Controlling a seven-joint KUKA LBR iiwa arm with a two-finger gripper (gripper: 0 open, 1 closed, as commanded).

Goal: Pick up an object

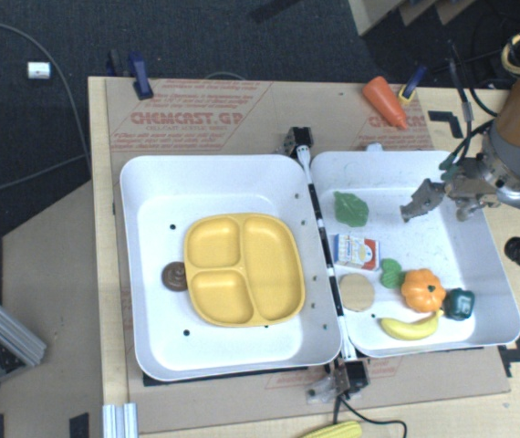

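— So, where is the gripper (427,201) now?
— Over the right bin (493,245), near its far side. The toys lie toward the near side: the green piece (352,209) is closest, to its left.
— And the banana (409,326)?
— It lies crosswise by the near wall.
— Fingers?
— Apart, I think, holding nothing.

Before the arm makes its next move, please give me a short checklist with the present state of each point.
1. Pincer over the right white bin: ok.
2. Pincer already holds a thing: not ok, nothing between its fingers.
3. Orange toy pumpkin reachable from above: ok.
4. Pumpkin apart from the yellow toy banana: not ok, they are close together.
5. Green leafy toy has space around it: ok.
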